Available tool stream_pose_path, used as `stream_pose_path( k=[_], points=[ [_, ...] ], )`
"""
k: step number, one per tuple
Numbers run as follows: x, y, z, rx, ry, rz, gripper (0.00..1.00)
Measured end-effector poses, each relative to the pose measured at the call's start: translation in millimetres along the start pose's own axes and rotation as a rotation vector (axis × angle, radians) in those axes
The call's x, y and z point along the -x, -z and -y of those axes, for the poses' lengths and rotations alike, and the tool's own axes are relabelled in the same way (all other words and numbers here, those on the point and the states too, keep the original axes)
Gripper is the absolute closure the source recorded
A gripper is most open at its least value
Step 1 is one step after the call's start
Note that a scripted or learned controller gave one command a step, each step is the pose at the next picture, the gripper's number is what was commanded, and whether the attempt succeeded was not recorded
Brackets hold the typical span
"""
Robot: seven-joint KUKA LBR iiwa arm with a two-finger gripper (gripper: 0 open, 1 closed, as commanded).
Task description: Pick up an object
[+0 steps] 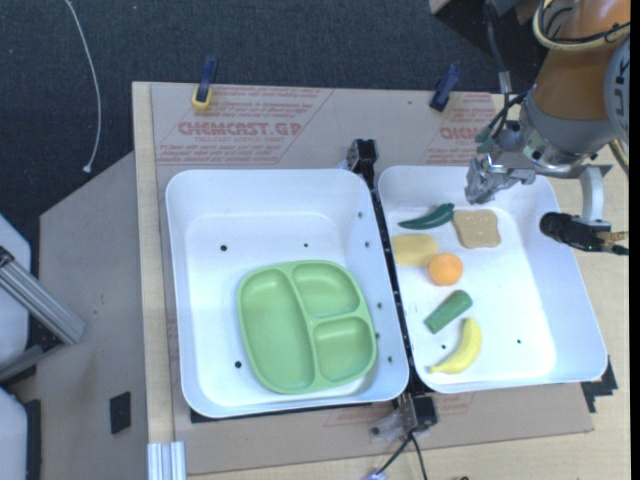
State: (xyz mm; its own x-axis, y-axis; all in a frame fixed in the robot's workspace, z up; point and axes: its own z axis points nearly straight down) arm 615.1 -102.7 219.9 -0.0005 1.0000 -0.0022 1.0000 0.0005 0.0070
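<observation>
The right bin (540,298) holds several small toy foods: a tan bread slice (477,229), a dark green pepper (428,216), a pale yellow piece (413,249), an orange ball (445,268), a green cucumber piece (447,310) and a yellow banana (460,347). My gripper (487,183) hangs at the far side of that bin, just above and behind the bread slice, pointing down. Nothing shows between its fingers.
The left bin (200,268) carries a light green divided plate (305,323). A black clamp (362,154) sits at the back where the two bins meet. Blue clips (205,80) hold the cardboard sheet at the back. A black part (575,230) sticks over the right bin's rim.
</observation>
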Motion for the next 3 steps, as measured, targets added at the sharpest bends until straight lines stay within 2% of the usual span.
stream_pose_path(
  k=[1, 2, 3],
  points=[
    [0, 40, -1, 0.0, 0.0, 0.0, 1.0],
    [-59, 29, 5, -0.011, 0.004, -0.004, 1.0],
    [-106, 27, 11, -0.011, 0.004, -0.004, 1.0]
  ],
)
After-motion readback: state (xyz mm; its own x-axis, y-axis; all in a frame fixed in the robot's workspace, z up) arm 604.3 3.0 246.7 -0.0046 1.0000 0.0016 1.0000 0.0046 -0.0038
